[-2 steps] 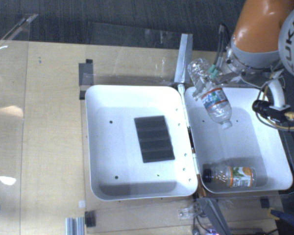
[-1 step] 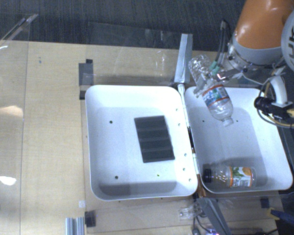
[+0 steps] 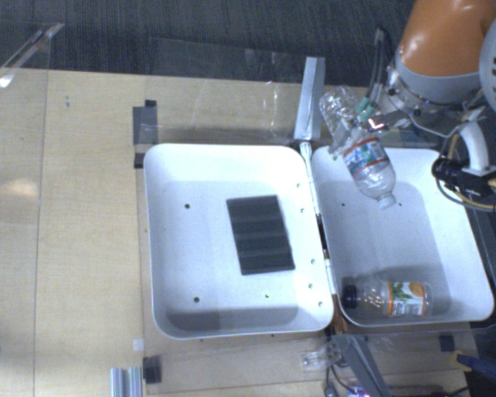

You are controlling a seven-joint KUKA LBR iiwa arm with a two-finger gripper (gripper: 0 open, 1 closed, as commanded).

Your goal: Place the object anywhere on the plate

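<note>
A dark ribbed rectangular plate (image 3: 260, 234) lies flat in the middle of the left bin (image 3: 169, 222). A clear water bottle (image 3: 369, 169) with a blue-and-white label hangs tilted, cap end down and to the right, over the far left corner of the right bin (image 3: 434, 238). My gripper (image 3: 355, 129) is shut on the bottle's upper end, below the orange wrist band (image 3: 446, 23). The bottle is to the right of the plate, across the wall between the bins.
A second bottle (image 3: 388, 298), with dark contents and an orange-green label, lies on its side along the right bin's front wall. Black and yellow cables (image 3: 463, 176) hang at the right. A metal post (image 3: 310, 98) and clear panels stand behind the bins.
</note>
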